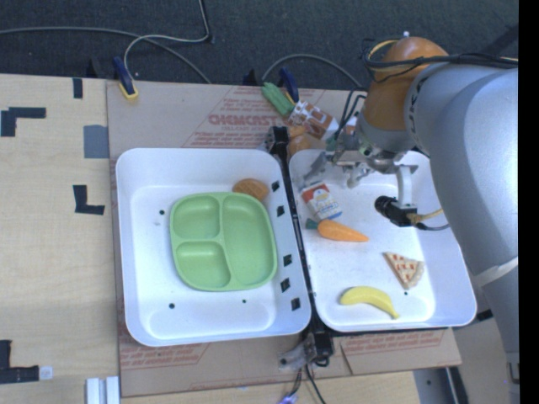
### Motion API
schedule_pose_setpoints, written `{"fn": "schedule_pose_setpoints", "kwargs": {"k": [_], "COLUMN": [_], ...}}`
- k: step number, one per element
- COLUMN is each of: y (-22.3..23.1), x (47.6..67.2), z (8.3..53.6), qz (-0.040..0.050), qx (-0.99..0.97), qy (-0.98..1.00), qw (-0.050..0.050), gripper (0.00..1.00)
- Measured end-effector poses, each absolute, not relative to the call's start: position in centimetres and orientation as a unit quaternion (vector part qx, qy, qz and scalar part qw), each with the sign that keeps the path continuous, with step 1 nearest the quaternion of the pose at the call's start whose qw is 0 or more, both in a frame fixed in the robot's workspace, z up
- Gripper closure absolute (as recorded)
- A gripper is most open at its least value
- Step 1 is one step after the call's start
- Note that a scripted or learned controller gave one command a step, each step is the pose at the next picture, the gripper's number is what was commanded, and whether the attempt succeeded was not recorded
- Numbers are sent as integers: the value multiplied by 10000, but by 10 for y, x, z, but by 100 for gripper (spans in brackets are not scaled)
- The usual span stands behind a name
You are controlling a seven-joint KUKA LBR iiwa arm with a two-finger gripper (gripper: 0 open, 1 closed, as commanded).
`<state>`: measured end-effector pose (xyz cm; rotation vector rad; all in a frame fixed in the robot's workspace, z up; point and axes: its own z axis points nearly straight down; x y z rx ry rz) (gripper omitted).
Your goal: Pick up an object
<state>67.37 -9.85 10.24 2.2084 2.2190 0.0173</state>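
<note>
The arm [472,158] is cut off by the right edge and hides the far right corner of the right bin [446,310]. The gripper [341,162] is a small dark cluster whose finger spacing cannot be resolved. The brown item [251,188] is partly hidden behind the green plate [223,241]; its identity is unclear.

A robotics lab here: a grey industrial arm [472,141] over two white bins [135,251] on a taped cardboard-covered bench [227,124], cables [168,36] trailing at the far edge.
</note>
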Motion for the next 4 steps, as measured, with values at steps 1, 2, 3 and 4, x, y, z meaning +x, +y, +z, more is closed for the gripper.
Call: {"fn": "schedule_pose_setpoints", "kwargs": {"k": [1, 2, 3, 4], "y": [-96, -94, -94, -94], "x": [672, 674, 673, 672], "z": [91, 103, 102, 91], "qz": [37, 57, 55, 34], "qx": [7068, 7061, 7061, 7066], "qy": [7074, 7080, 7080, 7076], "qw": [48, 62, 58, 38], "gripper": [0, 100, 0, 0]}}
